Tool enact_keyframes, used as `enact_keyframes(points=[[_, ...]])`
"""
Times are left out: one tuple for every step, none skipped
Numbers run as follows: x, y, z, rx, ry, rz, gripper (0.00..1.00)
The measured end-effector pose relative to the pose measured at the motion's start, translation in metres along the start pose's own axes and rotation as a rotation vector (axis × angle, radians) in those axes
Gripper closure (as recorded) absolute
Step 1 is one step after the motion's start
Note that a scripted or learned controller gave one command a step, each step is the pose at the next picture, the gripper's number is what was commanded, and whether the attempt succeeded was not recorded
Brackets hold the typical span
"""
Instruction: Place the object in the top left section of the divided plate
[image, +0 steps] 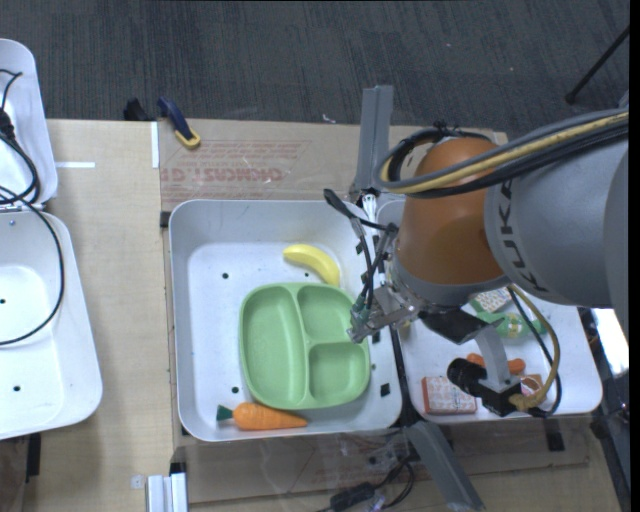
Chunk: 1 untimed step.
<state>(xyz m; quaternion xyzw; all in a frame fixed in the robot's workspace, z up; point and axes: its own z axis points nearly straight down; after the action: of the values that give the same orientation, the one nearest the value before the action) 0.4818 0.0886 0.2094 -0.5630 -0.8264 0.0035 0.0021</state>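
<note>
Gripper (364, 322) sits at the right rim of the green divided plate (300, 347) in the left bin (195, 330); honestly can't tell its state. Going left to right: carrot (262, 417) just below the plate, banana (313, 262) at its top edge, small box (448, 395) in the right bin (585, 380).

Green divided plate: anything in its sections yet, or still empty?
Empty. All three sections of the green divided plate show bare green. The banana and carrot lie outside it on the bin floor.
</note>
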Motion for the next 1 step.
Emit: enact_keyframes(points=[[-0.0531,-0.0008,0.0113,-0.001,0.000,-0.086,1.00]])
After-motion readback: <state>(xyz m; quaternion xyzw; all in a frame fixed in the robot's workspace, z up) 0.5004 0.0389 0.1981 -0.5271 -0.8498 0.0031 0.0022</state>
